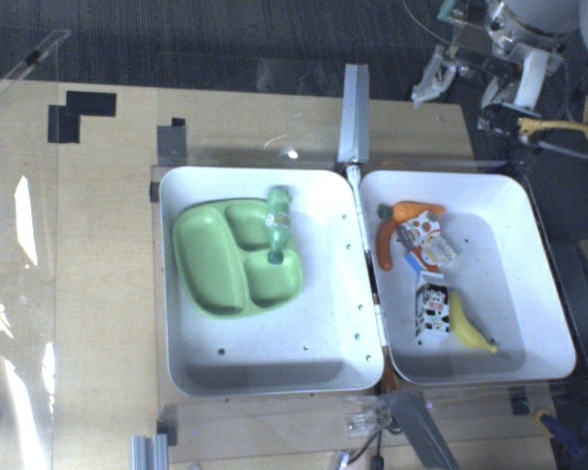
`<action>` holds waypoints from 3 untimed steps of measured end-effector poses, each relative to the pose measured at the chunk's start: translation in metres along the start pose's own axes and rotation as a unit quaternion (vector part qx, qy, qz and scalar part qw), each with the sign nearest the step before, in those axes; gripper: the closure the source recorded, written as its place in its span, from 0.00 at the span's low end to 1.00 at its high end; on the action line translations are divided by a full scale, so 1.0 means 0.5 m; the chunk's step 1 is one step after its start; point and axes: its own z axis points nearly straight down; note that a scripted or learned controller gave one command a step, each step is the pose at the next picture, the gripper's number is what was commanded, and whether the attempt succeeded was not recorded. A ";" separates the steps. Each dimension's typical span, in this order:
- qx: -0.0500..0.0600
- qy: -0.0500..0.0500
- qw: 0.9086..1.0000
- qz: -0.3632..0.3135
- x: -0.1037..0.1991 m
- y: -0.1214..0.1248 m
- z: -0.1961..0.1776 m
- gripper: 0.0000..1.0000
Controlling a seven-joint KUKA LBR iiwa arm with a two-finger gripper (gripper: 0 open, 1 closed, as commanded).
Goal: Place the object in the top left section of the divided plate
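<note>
We see the gripper (478, 74) raised beyond the right bin (529, 262) with fingers spread and nothing between them, while a clear bottle (276, 225) lies across the green divided plate (211, 262) in the left bin (265, 360).

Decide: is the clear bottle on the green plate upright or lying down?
Lying down: the bottle stretches lengthwise across the divided plate.

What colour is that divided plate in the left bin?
The divided plate is light green all over, as the camera view shows.
</note>
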 end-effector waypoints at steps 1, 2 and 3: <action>0.000 0.000 1.000 0.024 -0.117 0.040 0.040 0.00; 0.001 0.000 0.999 0.039 -0.176 0.059 0.173 0.00; 0.000 0.000 0.999 0.039 -0.176 0.059 0.173 0.00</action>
